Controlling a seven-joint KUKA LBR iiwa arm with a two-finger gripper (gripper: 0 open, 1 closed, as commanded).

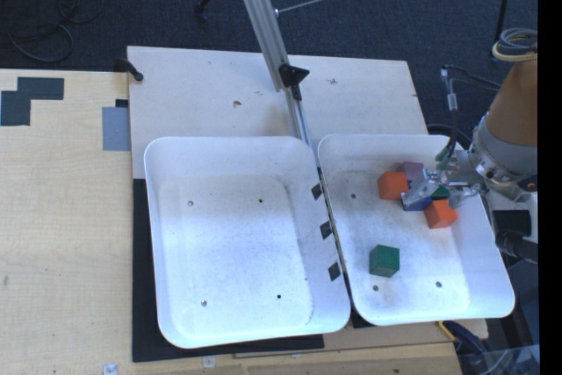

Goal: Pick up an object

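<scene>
White plastic makes up the two shallow bins that sit side by side on the bench. The left bin (176,189) has a bare floor with a few small dark dots on it. The right bin (492,294) has the blocks in it.

An orange block (392,185) sits near the middle of the right bin, toward the far side. Just behind it, a small purple block (413,169) peeks out. A blue block (418,202) lies just to the right of the orange block and a bit nearer. A second orange block (441,214) is close by on the right, touching or almost touching the blue one. A green block (384,260) sits by itself, nearer to us and well apart from the others.

The arm (514,114) comes in from the right. It is grey with an orange band. The gripper (430,189) hangs low over the group of blocks, right above the blue block and between the two orange ones. I cannot tell how its tips are set or if anything is in them, because they blur into the blocks.

A long metal bar (263,22) leans up from between the two bins toward the far side.
</scene>
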